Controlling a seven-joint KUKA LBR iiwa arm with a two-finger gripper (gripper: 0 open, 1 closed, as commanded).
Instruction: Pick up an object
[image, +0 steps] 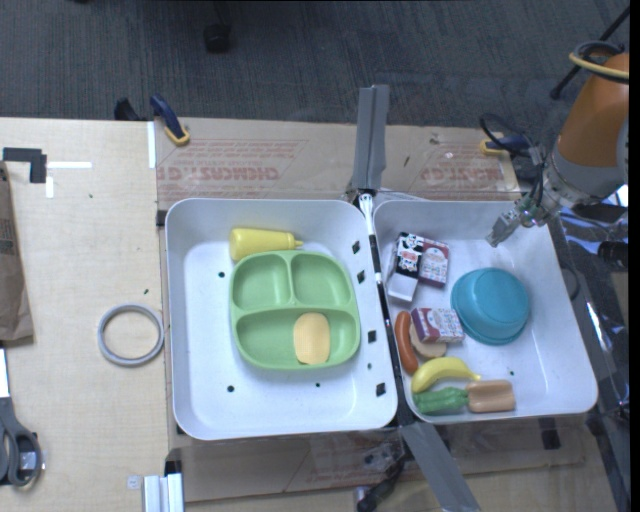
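Note:
The right bin (560, 270) holds a blue bowl (490, 305), a black-and-white carton (408, 254), a small pink box (435, 265), a red-and-white box (437, 324), a sausage (403, 342), a banana (445, 372), a green vegetable (440, 401) and a tan bun (490, 396). My gripper (505, 230) hangs over the far right part of this bin, above and right of the bowl, touching none of the objects. In the left bin (200, 300) a green divided plate (295, 300) carries a yellow piece (311, 338); a yellow bottle (262, 241) lies behind it.
The arm with its orange band (595, 110) comes in from the upper right. On the bench to the left lie a tape ring (130, 333), scissors (15, 455) and a brown bag (12, 260). A blue clamp (170, 118) sits at the back.

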